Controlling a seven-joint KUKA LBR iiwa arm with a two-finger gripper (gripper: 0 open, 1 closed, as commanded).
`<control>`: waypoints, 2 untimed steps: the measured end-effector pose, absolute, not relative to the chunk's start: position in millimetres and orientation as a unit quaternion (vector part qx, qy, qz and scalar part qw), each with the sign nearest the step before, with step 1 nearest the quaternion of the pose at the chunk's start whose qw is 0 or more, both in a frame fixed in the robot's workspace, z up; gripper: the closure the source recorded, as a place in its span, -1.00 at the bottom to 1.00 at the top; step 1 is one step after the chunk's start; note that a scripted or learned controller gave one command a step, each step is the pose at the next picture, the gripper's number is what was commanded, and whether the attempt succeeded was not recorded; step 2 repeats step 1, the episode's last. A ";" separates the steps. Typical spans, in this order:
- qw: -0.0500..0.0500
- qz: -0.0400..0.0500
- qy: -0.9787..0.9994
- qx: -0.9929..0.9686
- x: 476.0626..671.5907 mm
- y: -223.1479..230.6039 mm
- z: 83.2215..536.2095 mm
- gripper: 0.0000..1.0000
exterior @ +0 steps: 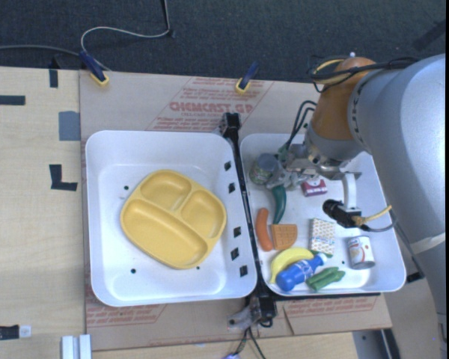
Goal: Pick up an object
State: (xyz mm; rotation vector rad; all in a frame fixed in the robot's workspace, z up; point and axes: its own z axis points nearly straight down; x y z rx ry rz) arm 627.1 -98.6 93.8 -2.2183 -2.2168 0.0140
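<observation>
- The jaws [278, 172] hang low over the far-left part of the right bin [385, 264], at the end of the grey arm [404, 126] with its orange band [337, 111]; whether they are released or clenched cannot be told, as the wrist hardware hides them.
- A green pepper [279, 202], long and curved, lies right under the jaws, its upper end touching or just beneath them; contact is not clear.
- A grey round object [262, 170] sits just to the left of the jaws, against the bin's dividing wall.
- A small dark red piece [313, 188] lies just to the right of the jaws.
- Nearer the viewer than the jaws, an orange carrot [263, 229] lies beside a waffle-like orange piece [284, 235], the two touching.
- Farther toward the near rim lie a yellow banana [290, 259], a blue bottle [296, 274] and a green pod [325, 277], crowded together.
- To the right and nearer than the jaws sit a patterned white packet [322, 235] and a small tin can [360, 250].
- A black cable end with yellow wire [344, 214] hangs to the right of the jaws, over the bin.
- Well to the left of the jaws, the left bin [105, 200] holds a yellow divided plate [173, 218].
- Both bins rest on a cardboard-covered surface [135, 99].
</observation>
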 end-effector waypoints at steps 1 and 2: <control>0.000 0.000 -0.708 -0.707 554.8 -64.5 184.5 1.00; 0.000 0.000 -0.708 -0.707 554.8 -64.5 184.5 1.00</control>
